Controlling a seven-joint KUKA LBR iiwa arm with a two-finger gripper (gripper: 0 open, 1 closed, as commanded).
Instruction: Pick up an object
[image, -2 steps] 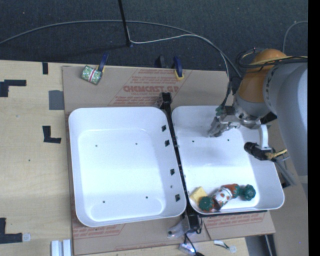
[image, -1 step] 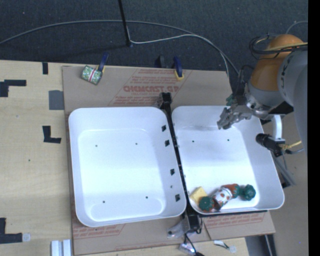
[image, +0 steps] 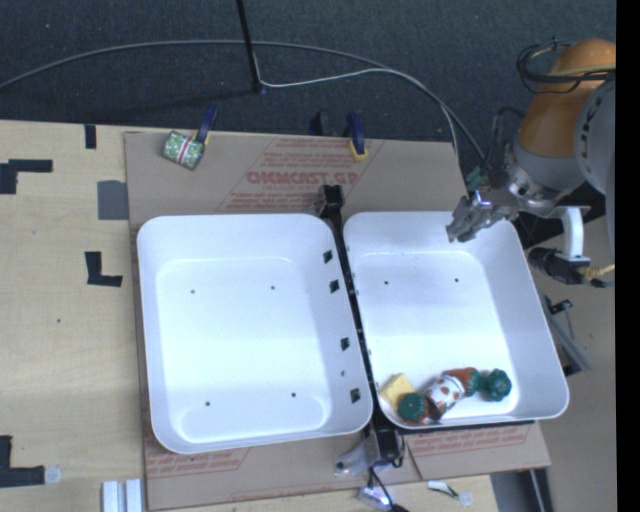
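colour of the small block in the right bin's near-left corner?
Yellow block, clearest in the camera view.

Materials and finishes

Both bins (image: 240, 330) look like smooth white plastic with a faint sheen. They sit on a matt brown cardboard sheet (image: 290, 175) with red print. The surface (image: 60, 290) looks like pale wood, matt, with black tape marks. The arm (image: 575, 95) has a glossy orange band and grey shell.
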